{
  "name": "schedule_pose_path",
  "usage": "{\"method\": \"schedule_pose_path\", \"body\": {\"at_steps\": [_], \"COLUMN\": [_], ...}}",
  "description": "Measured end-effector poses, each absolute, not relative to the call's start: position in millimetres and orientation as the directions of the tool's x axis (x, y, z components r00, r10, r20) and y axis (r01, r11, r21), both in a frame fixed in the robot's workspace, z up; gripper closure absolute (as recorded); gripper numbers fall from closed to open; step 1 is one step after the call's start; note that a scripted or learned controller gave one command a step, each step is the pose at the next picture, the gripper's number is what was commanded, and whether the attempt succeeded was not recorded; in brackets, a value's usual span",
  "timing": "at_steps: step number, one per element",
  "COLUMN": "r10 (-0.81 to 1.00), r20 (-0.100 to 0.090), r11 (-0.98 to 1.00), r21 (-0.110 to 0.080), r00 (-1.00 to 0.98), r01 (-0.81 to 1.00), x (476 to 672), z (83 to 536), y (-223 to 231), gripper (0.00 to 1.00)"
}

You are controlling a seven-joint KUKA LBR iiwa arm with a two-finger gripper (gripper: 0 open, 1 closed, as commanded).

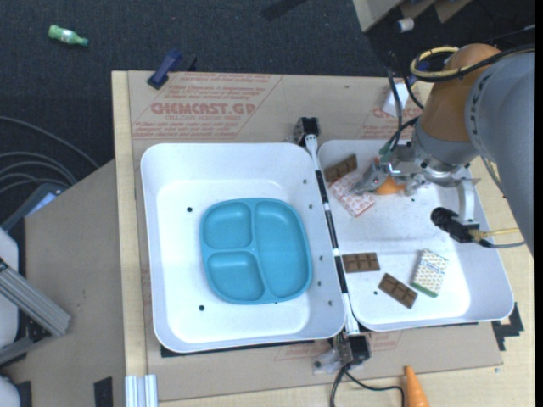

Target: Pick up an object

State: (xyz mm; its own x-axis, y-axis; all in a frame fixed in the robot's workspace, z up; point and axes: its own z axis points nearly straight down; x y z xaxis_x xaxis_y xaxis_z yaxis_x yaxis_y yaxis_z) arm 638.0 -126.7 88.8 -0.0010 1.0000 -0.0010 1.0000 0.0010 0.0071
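Note:
My gripper (382, 179) is down in the upper part of the right bin (488, 278), under the orange band of the arm. Its tip sits at a small orange object (389, 188) and beside a pink-and-white checked packet (351, 197). A brown chocolate bar (341, 169) lies just left of the gripper. Another chocolate bar (360, 263) lies near the bin's left wall, a third (397, 290) lies towards the front, and a patterned white-green box (430, 272) rests at the front right.
The left bin (165, 227) holds a blue divided plate (254, 249). A black cable end (451, 224) hangs over the right bin's middle right. Clips (306, 129) join the bins at the back and front. Small objects lie on the dark floor beyond the bench.

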Motion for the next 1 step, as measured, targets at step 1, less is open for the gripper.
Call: {"method": "schedule_pose_path", "body": {"at_steps": [1], "r10": [1.000], "r20": [0.002], "r11": [-0.002], "r21": [-0.011], "r00": [0.002], "r01": [1.000], "x": [664.4], "z": [84.0], "y": [-132.6], "gripper": [0.00]}}
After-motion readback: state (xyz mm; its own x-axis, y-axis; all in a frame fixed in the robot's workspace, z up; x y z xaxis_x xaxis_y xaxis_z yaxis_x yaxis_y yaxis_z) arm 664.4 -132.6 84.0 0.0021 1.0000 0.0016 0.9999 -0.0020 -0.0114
